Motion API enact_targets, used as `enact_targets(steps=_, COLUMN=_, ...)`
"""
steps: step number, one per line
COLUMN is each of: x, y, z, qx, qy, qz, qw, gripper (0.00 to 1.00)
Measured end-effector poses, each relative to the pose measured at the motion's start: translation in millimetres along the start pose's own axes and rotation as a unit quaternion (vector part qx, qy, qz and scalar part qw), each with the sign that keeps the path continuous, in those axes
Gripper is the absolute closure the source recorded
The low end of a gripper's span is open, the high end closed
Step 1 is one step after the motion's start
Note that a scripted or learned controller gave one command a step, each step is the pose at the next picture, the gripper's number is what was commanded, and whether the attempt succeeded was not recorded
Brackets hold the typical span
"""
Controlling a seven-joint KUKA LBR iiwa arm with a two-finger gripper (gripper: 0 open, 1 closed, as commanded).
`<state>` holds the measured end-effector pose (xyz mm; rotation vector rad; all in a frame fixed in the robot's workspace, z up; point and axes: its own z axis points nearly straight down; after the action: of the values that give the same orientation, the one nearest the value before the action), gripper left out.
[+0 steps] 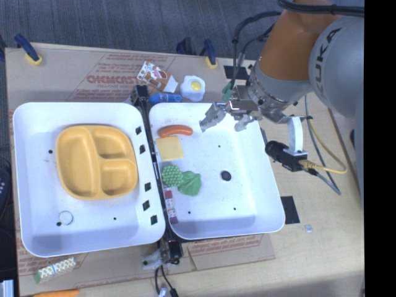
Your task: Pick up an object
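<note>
The gripper [224, 120] hangs over the right bin's [263, 190] far edge, fingers spread wide with nothing between them. A toy sausage [175, 130], cheese slice [170, 148] and green lettuce [181, 179] lie along that bin's left side. Red print on the cardboard [105, 79] is too blurred to read; "KU" shows on the arm [322, 54].

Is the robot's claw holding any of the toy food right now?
No, nothing. The claw hangs open above the right white bin, with no food between its fingers.
</note>
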<state>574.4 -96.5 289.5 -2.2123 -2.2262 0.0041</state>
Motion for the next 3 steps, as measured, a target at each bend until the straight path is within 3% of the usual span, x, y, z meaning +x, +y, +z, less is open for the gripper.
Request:
enact_targets(steps=1, x=-4, y=26, z=135, qx=0.001, qy=0.0, qz=-0.078, qw=0.997, gripper=0.0)
enact_targets(steps=2, x=-15, y=-38, z=199, qx=0.001, qy=0.0, qz=-0.07, qw=0.9975, gripper=0.0)
enact_targets(steps=3, x=-15, y=-37, z=188, qx=0.0, qy=0.0, qz=-0.073, qw=0.9973, gripper=1.0)
